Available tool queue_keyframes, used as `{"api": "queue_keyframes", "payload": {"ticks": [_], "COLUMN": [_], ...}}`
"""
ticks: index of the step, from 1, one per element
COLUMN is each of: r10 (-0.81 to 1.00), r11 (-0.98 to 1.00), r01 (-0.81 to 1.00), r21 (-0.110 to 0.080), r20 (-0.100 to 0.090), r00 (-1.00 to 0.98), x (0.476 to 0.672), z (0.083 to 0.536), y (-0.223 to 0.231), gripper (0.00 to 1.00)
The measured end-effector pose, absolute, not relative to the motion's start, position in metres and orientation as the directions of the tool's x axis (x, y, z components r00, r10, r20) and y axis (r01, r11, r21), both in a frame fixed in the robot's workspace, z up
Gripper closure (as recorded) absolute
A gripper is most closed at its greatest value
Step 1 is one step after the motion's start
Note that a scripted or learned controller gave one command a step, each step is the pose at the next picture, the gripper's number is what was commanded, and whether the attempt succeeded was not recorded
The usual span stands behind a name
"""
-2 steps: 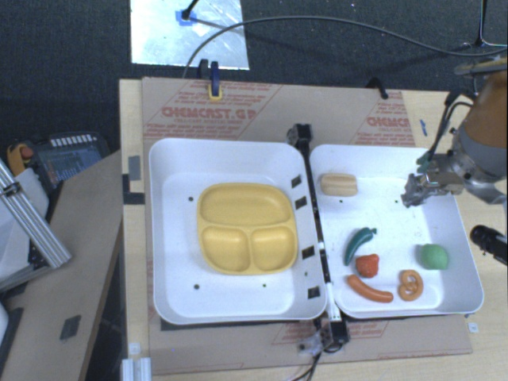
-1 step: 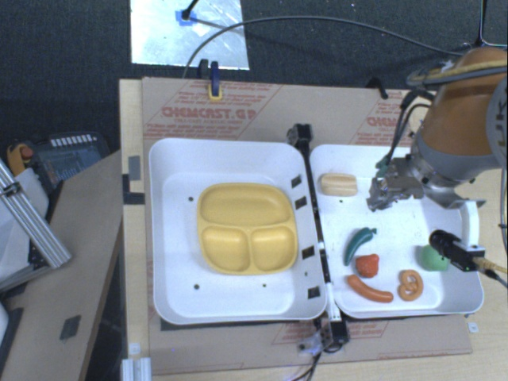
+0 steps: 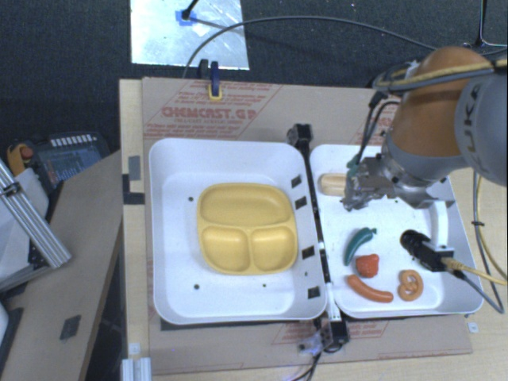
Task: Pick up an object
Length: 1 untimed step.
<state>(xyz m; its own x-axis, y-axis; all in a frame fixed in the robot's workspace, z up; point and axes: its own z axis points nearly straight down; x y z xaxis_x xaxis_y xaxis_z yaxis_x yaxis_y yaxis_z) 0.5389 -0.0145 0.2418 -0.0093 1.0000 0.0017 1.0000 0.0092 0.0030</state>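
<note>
Now tool near right bin left wall.

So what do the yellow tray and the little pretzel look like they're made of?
Yellow tray: probably molded plastic, with smooth rounded compartments and a soft sheen. Pretzel: likely toy plastic or rubber, a uniform orange-brown; too small to tell further.

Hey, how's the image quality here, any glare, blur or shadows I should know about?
Camera view: even, soft lighting; bright glare on the metal sheet at the top; the arm's orange band looks soft and blurred; white bins verge on overexposed; small food items stay reasonably sharp with faint shadows.
</note>
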Motion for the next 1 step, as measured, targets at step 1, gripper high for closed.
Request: {"api": "queue_keyframes", "payload": {"ticks": [1], "r10": [1.0], "r11": [0.01], "r01": [1.0], "r21": [0.001], "r20": [0.002], "r00": [-0.01], "x": [0.531], "z": [0.2272], "y": [0.045], "gripper": [1.0]}}
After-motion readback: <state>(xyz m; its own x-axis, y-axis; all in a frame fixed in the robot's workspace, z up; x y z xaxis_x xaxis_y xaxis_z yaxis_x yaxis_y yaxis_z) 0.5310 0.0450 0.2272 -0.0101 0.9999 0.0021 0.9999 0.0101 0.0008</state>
